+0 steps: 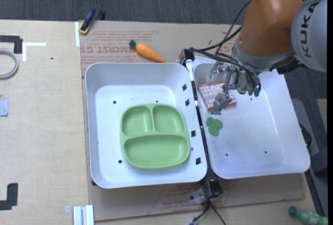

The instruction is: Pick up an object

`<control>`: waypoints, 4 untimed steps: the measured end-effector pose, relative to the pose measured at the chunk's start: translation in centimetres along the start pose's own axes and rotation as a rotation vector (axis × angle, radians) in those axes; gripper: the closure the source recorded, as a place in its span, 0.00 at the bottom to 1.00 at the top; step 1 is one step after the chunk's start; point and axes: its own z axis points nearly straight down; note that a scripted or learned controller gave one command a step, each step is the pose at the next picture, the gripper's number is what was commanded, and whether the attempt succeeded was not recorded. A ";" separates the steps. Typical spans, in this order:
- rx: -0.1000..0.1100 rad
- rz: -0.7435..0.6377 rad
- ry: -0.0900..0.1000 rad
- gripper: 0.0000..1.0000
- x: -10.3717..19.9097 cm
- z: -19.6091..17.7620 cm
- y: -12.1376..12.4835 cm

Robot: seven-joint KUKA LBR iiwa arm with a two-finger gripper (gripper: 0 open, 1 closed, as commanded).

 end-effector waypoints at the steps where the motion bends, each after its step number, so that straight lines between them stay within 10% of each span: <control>1: 0.000 -0.121 0.002 0.00 2.8 0.0 1.7; 3: 0.000 -0.384 -0.001 0.00 2.6 -0.1 -0.5; 4: -0.001 -0.516 0.001 0.00 3.1 7.8 -7.8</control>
